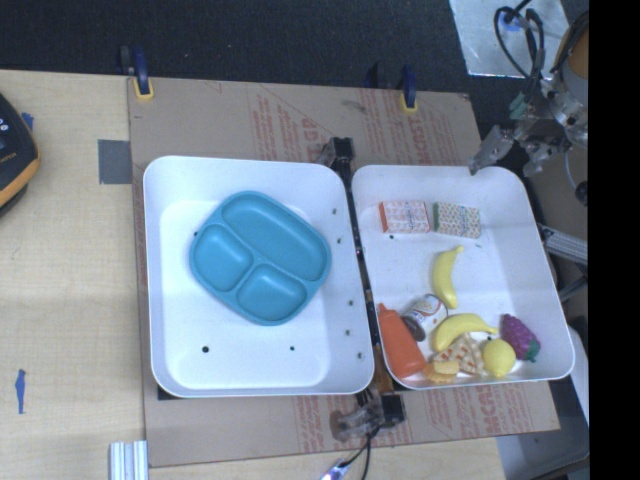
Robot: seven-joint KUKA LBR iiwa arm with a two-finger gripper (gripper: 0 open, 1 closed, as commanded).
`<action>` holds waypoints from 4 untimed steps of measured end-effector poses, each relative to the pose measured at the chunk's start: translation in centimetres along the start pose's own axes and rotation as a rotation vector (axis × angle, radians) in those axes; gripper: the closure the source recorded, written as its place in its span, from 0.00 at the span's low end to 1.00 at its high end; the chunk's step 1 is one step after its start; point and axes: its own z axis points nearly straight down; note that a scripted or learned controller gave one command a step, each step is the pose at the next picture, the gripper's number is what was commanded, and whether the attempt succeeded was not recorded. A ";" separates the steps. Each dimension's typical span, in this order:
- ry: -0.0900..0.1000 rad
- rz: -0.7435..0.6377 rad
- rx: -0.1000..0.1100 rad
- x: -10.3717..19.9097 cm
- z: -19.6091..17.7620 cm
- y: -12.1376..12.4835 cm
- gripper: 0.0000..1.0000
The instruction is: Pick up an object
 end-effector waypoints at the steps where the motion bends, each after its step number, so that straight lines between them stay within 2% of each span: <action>1: 0.001 0.000 0.003 5.3 14.0 0.2 0.00; 2: 0.000 0.001 0.001 2.6 16.1 -6.4 0.00; 3: 0.000 0.000 0.001 5.5 16.1 -9.0 0.00; 4: -0.001 -0.003 0.002 5.3 15.0 -9.0 1.00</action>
